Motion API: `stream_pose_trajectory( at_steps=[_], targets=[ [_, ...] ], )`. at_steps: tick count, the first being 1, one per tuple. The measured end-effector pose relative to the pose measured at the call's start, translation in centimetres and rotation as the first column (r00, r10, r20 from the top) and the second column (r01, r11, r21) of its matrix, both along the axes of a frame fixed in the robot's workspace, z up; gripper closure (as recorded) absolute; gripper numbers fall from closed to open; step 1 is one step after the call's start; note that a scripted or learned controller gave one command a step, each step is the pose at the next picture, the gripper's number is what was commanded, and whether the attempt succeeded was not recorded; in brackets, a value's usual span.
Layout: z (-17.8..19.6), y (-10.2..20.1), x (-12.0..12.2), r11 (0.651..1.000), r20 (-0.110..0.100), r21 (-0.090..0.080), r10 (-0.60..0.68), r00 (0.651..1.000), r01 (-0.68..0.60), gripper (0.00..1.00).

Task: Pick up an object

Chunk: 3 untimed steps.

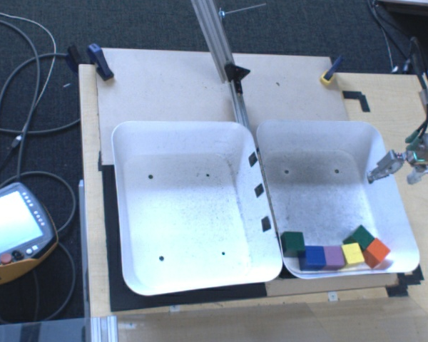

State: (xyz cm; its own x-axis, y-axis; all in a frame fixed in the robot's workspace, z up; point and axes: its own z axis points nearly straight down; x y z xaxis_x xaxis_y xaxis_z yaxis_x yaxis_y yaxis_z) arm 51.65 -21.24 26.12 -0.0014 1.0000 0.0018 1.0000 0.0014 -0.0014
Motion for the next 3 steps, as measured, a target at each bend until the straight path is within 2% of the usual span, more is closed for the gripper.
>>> stream_pose_trajectory(
  at_steps=[1,2,3],
  targets=[
    [-12.1,-0.5,-1.9,1.0,-0.008,0.003,-0.002,1.0,0.002,0.0],
    [-10.5,-0.6,-1.5,1.0,0.004,-0.002,0.0,1.0,0.0,1.0],
    [-10.6,-0.5,-1.6,1.0,0.004,-0.001,-0.001,1.0,0.001,0.0]
  ],
)
